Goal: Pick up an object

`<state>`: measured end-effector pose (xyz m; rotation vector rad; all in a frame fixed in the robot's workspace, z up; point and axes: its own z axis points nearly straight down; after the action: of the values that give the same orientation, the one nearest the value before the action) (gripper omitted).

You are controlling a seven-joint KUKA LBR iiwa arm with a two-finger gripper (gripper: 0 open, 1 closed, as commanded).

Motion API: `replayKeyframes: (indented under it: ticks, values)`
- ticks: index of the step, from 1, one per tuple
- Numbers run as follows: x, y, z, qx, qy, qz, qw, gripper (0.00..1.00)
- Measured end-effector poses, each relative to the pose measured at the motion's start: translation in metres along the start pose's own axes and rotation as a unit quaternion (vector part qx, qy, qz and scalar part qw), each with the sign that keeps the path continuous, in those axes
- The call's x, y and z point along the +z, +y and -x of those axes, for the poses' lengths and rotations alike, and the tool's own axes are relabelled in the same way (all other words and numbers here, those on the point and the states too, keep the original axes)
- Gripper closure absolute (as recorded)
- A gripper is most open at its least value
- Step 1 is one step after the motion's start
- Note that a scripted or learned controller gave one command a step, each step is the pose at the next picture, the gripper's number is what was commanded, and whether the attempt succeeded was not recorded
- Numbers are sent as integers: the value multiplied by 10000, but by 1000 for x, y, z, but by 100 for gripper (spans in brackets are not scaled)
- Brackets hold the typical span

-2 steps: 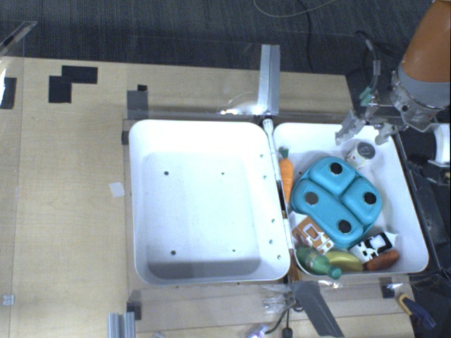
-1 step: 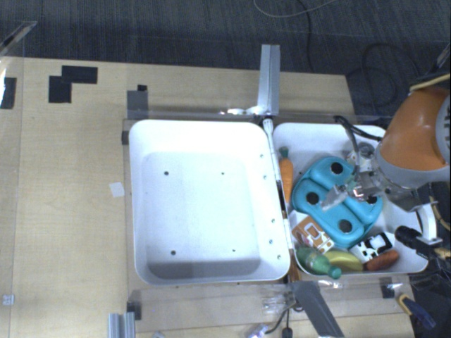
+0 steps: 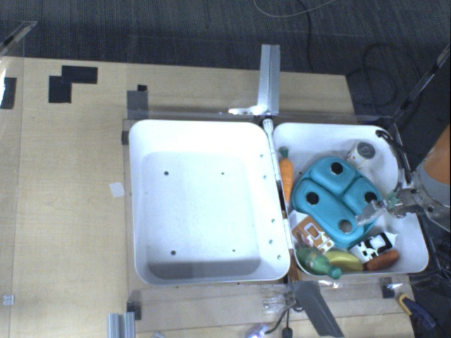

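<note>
Several objects crowd the right bin (image 3: 416, 259), with the hand (image 3: 380, 206) low over the teal toy (image 3: 331, 199); its opening cannot be told, nothing visibly held; advise centring on one lobe before closing.

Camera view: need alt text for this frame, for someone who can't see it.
The gripper hangs low over the right bin, at the right edge of a large teal block ringed by a carrot, a banana and other small toys. The left bin sits beside it on the wooden bench.
</note>
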<state>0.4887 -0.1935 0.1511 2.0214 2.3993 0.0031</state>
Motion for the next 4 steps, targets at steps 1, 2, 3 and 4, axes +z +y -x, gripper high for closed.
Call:
replayKeyframes:
  ticks: [1, 2, 3, 4]
  values:
    - [10, 70, 0, -1388, -13, 21, 9903, 0]
    - [15, 29, -18, -2175, -138, 129, 9759, 0]
    - [-24, -1, 13, -3782, -19, 16, 9257, 0]
    - [30, 61, 10, -3887, -124, 100, 9212, 0]
